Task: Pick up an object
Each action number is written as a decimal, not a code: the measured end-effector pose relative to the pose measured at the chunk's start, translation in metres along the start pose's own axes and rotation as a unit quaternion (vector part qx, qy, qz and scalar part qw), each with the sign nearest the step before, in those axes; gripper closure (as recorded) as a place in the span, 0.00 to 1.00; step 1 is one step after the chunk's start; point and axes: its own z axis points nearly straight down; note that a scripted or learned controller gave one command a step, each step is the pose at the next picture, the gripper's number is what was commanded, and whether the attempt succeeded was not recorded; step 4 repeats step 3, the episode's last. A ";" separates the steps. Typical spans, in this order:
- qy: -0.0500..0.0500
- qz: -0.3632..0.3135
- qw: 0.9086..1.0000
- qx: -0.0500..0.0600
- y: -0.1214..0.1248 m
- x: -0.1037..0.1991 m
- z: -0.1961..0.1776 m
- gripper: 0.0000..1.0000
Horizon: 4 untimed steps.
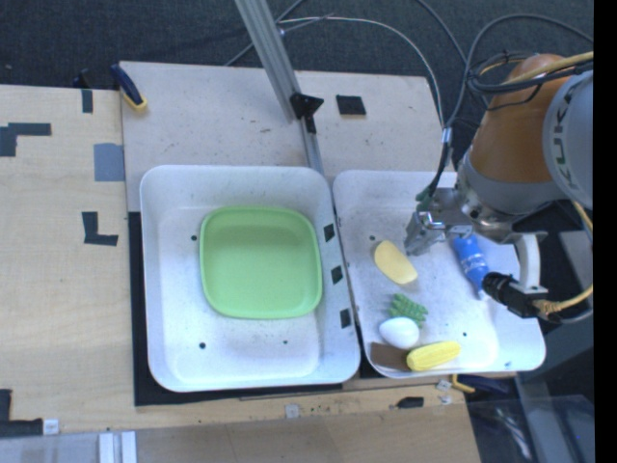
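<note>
Camera view, claw: gripper low over the right bin, just up and right of the pale yellow piece; fingers too small and dark to judge, so opening cannot be told; nothing visible between them.

Camera view, nearest candidate: pale yellow piece, just below-left of the claw, lying flat on the bin floor, apparently apart from the fingertips.

Camera view, right of claw: blue bottle-like item, near, lying slantwise, partly under the wrist.

Camera view, below claw: small green leafy toy; further down a white egg-shaped thing and a yellow corn cob, close together near the bin's front edge.

Camera view, far left of claw: left bin with a green plate lying flat, well apart from the claw.

Progress, done: arm brought down into the right bin, close beside a graspable item.

Progress, left: by the look of it, everything that counts, namely closing on something, lifting it clear, keeping it. All objects resting on the bin floor; none raised.

Likely target: pale yellow piece, judged from nearness alone.
</note>
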 end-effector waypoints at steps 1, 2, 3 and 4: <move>0.000 0.000 1.000 0.001 0.017 0.049 0.005 1.00; 0.000 0.000 1.000 0.001 0.023 0.099 0.017 1.00; 0.000 0.000 1.000 0.000 0.025 0.154 0.005 1.00; 0.000 0.000 1.000 0.000 0.025 0.154 0.005 1.00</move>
